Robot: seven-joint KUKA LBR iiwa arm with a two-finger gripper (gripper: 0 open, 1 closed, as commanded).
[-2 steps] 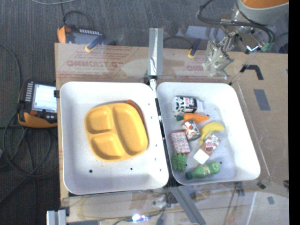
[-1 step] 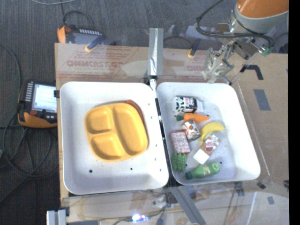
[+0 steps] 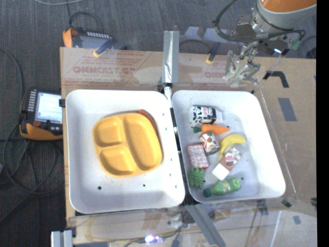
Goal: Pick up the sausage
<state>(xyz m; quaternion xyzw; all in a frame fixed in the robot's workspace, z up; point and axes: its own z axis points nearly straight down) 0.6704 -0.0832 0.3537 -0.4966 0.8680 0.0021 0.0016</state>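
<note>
My gripper [image 3: 241,68] is hanging above the bench beyond the far rim of the right bin [image 3: 267,138], while the sausage [image 3: 148,117] is peeking out from behind the yellow tray [image 3: 128,143] in the left bin [image 3: 77,153].

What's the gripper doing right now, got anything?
Gripper: above the bench beyond the right bin, nothing visibly held; open or shut cannot be told.

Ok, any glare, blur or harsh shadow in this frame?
Camera view: even, soft light; the white bins look bright but not blown out, the yellow tray casts little shadow, the toys read sharp, and the hand looks slightly soft.
</note>
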